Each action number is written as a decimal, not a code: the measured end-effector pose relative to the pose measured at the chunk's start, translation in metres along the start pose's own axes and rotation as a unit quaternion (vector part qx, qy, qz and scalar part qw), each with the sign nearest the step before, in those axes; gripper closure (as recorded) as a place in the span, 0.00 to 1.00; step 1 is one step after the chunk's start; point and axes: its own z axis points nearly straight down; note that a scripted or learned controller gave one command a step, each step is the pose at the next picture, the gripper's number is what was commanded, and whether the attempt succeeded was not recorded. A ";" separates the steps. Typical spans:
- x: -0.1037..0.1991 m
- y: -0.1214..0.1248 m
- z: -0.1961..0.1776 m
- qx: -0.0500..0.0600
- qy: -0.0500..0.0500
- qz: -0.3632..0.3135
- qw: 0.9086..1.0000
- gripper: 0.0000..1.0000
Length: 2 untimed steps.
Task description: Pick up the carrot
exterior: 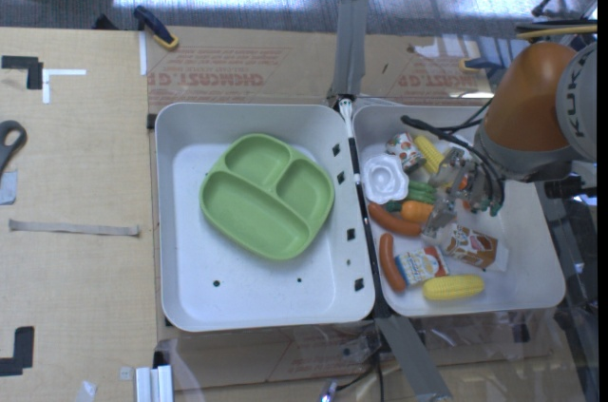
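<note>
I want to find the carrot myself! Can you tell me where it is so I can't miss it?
Look in the right white bin, the one crowded with toy food. Beside the white cup, just left of the end effector, lies the carrot. It is orange with green leaves at one end, unlike the redder sausage below it.

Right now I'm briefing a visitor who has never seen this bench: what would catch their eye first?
Probably the green divided plate, alone in the left bin. Next, the arm's orange band at the right, with the gripper down among the toy foods crowding the right bin, close to the carrot. A yellow corn cob lies near that bin's front edge.
</note>
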 end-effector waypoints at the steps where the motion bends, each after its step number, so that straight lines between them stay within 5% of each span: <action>1: 0.001 0.000 0.000 0.000 -0.001 0.186 0.982 0.00; 2: -0.001 0.001 -0.011 0.000 -0.003 0.184 0.983 1.00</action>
